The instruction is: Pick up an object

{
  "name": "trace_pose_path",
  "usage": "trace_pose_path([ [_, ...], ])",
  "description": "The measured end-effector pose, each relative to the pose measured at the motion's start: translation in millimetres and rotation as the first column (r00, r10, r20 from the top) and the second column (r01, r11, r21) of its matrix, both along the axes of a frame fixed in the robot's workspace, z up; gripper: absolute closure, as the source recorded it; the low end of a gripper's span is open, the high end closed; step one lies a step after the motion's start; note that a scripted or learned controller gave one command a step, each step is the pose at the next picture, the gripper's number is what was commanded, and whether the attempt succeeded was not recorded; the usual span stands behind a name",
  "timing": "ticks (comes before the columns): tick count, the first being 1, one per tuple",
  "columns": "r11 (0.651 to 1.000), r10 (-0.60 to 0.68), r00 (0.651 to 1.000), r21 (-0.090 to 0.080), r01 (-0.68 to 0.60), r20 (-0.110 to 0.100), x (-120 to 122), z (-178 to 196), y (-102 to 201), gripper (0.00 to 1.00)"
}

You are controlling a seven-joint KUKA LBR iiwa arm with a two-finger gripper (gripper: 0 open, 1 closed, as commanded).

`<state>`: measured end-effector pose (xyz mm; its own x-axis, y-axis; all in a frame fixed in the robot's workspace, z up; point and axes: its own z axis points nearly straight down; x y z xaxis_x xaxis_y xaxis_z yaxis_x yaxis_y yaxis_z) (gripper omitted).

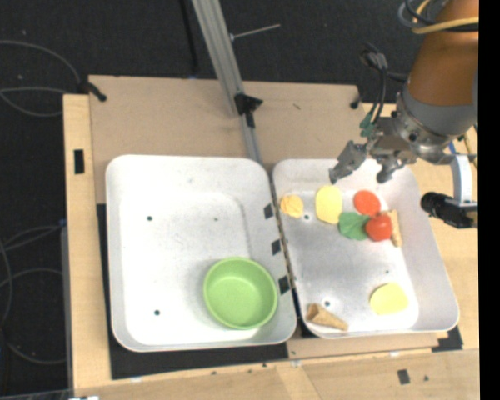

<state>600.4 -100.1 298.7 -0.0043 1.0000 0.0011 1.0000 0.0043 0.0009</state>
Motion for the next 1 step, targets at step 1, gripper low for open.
trace_pose_path([
  [1, 1.0, -0.001, 1.0, 0.0, 0.001, 0.001, 0.0, 0.1, 0.0, 0.0],
])
